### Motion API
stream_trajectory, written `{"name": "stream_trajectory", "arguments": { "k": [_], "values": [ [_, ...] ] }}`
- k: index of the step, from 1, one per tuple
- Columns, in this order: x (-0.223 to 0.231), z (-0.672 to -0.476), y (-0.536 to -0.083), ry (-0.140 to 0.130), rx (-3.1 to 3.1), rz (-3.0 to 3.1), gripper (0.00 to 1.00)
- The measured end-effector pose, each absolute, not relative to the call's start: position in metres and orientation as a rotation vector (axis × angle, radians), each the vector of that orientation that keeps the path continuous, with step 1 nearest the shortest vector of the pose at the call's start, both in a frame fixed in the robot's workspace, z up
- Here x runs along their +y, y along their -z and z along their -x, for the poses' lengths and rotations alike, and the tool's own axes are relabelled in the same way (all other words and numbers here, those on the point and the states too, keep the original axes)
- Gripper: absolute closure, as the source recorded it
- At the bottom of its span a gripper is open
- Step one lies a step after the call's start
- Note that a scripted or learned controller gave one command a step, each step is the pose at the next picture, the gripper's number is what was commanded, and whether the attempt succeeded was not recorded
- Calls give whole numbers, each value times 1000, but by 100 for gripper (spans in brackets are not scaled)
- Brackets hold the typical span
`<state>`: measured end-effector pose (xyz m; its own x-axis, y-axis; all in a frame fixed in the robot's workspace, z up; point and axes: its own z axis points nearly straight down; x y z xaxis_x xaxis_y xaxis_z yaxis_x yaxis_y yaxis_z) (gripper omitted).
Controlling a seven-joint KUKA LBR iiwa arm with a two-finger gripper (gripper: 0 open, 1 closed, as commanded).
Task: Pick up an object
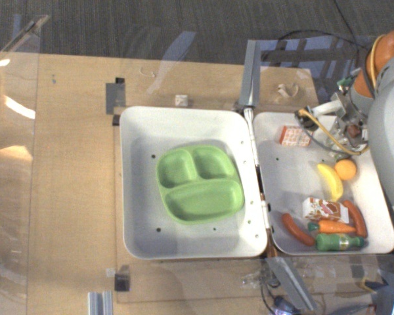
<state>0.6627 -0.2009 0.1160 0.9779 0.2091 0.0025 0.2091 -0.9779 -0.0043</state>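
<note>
Left bin (138,176): green divided plate (199,184) at centre. Right bin (276,176): small red-and-white box (293,136) at 11 o'clock; banana (330,180) and orange (345,169) touching, right of centre; at 5 o'clock, clustered: snack packet (325,209), carrot (335,228), green bottle (339,242), two sausages (297,229) (355,217). End effector (350,131) at 1 o'clock over right bin's far corner, near orange; opening not discernible, cannot tell; nothing seen in its grasp. Both bins resting on wooden surface (59,195).

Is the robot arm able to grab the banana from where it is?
Probably yes. The banana lies uncovered in the right bin, touching only the orange, and the gripper hovers just above that bin's far corner.
</note>
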Motion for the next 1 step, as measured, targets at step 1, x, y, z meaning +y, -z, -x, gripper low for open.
{"name": "stream_trajectory", "arguments": {
  "k": [1],
  "values": [
    [-168, -661, -153, 4, -369, 3120, 0]
  ]
}}
